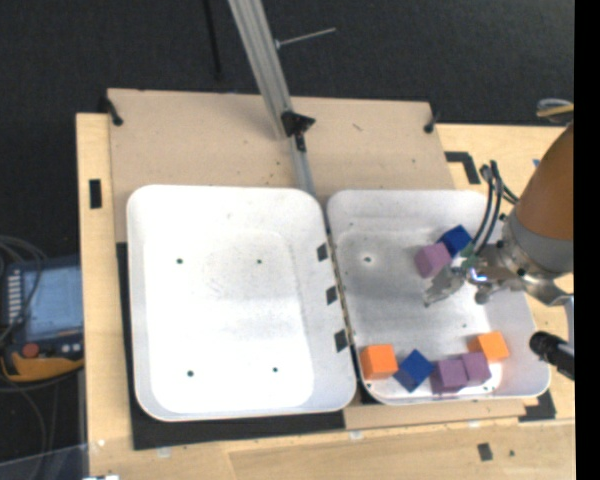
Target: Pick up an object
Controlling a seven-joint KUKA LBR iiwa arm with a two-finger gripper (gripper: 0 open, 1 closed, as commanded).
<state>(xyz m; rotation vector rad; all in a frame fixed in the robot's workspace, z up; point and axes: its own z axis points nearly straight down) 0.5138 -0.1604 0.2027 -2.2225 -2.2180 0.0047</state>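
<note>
Resting on a pale wooden bench [95, 268] over dark floor, two shallow white bins sit side by side: the left bin [150, 218] at frame centre-left, the right bin [380, 213] at centre-right. A slanted metal rail [260, 53] crosses the top. The gripper [448, 286] hovers in the right bin, just below a purple block [432, 259] and blue block [455, 240]; its finger spread cannot be told. Smooth-faced cubes line the lower rim: orange cube [379, 360], blue cube [414, 369], two purple cubes [461, 372], orange block [492, 345].
</note>
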